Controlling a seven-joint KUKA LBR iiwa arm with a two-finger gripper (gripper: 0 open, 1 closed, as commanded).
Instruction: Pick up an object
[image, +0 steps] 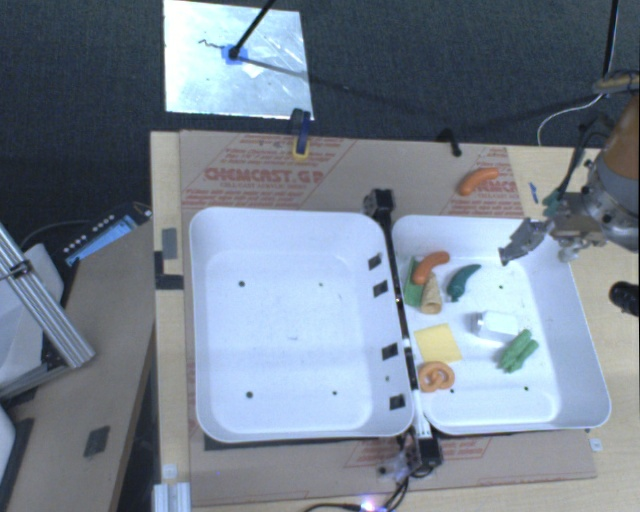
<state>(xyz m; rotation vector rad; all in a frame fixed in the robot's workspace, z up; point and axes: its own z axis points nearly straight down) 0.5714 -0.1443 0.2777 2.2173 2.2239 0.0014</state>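
Two-finger gripper (512, 250) hangs over the right white bin (578, 330), upper right corner; can't tell jaw state, nothing visibly held. Nearest target: dark green curved toy (462, 280), just left and below, long axis diagonal. Small white block (496, 324) sits further below.

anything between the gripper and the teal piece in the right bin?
Nothing visible. The gripper sits at the upper right of the right bin, and the teal piece lies to its lower left on bare bin floor. The orange sausage-shaped toy is on the teal piece's far side, off that path.
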